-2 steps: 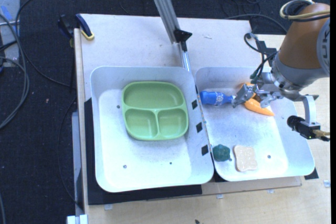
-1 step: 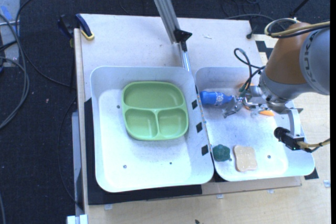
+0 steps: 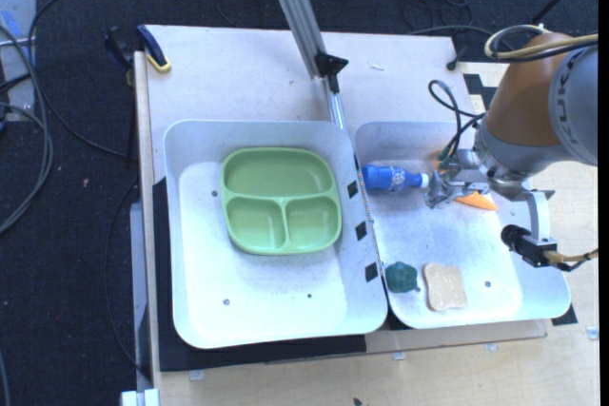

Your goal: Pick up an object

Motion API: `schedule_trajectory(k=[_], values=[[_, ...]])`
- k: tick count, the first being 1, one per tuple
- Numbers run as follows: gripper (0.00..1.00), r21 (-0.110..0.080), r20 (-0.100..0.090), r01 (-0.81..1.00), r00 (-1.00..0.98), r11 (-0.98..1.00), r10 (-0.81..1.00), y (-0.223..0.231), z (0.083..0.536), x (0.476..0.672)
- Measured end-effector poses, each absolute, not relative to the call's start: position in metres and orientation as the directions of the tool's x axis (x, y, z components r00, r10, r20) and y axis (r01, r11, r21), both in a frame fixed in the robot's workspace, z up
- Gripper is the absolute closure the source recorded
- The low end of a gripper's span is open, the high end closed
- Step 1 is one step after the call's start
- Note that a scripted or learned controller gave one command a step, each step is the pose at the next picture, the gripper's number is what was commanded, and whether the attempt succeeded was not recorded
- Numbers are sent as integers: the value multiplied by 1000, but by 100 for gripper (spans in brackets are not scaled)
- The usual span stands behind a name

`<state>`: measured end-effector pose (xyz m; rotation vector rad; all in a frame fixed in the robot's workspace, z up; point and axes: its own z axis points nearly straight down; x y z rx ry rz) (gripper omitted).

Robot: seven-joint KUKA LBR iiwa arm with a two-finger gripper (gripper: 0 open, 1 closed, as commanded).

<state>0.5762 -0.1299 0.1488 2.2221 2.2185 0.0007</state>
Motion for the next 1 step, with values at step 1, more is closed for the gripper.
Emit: schedule_trajectory(k=[1], values=[[100,6,-2,1000,1,-1,1000,-136,210,574]])
